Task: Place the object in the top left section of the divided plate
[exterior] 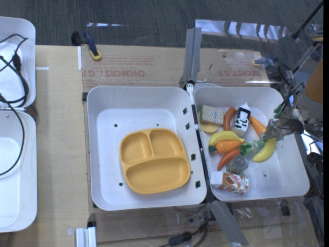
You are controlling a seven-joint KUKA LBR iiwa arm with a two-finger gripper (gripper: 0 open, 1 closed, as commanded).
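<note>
Camera view: hand [276, 130] over right bin [300, 181], grip state unclear; cardboard [123, 66] print mirrored, unreadable.

Bright, even light (slightly soft focus)

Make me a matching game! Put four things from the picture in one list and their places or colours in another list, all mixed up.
Things:
1. plate
2. milk carton
3. end effector
4. box

Descriptions:
A. black and white, among the toy food
B. yellow, in the left bin
C. at the right bin's front edge
D. over the right bin, by a banana

Pairs: 1-B, 2-A, 3-D, 4-C
</note>
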